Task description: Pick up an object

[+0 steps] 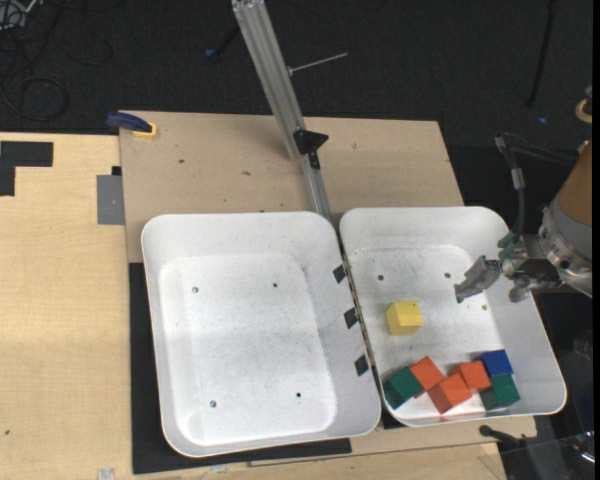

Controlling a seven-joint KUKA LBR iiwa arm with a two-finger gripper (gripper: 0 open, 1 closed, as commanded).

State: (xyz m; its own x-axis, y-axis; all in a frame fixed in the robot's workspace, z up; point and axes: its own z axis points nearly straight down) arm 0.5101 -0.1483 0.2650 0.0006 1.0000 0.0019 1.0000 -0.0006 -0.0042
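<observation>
Down at the near edge of the right bin (450,230), a cluster of blocks (455,380) huddles together — green, orange and blue ones touching or almost so. Further in sits a lone yellow cube (404,316), apart from the rest, with the left bin (242,233) alongside. Over the right bin's far-right side hovers the gripper (495,278), fingers spread with nothing between them, above the floor and well apart from the cube.

White bins (242,238) speckled grey; yellow cube (404,316); orange blocks (450,383), green blocks (403,386) and a blue block (496,362); pale wood counter (50,268).
</observation>
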